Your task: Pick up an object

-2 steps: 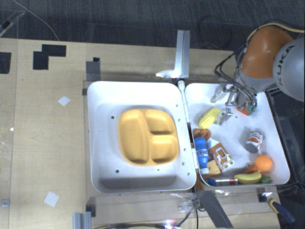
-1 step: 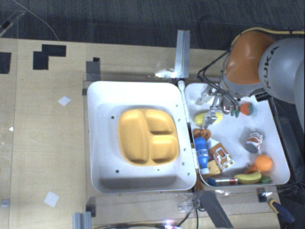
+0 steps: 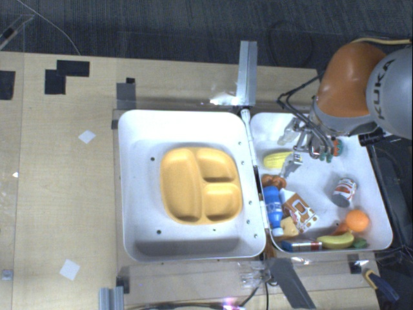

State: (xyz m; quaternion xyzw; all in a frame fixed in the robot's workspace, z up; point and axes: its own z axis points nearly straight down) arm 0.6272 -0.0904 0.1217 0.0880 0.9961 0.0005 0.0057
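While the arm reaches in from the right, the gripper (image 3: pixel 298 148) hangs over the right bin (image 3: pixel 381 192), just beside a yellow corn-like toy (image 3: pixel 276 159); can't tell jaw state. Along that bin's near edge: blue bottle (image 3: pixel 273 206), banana (image 3: pixel 337 240), orange (image 3: pixel 357 221), small can (image 3: pixel 344 191). Left bin (image 3: pixel 135 173) holds a yellow divided tray (image 3: pixel 200 185).

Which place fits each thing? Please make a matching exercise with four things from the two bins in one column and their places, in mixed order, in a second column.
Things:
1. yellow tray
2. orange
3. blue bottle
4. banana

Places:
A. at the left wall of the right bin
B. along the near edge of the right bin
C. middle of the left bin
D. near right corner of the right bin, just above the banana

Pairs: 1-C, 2-D, 3-A, 4-B
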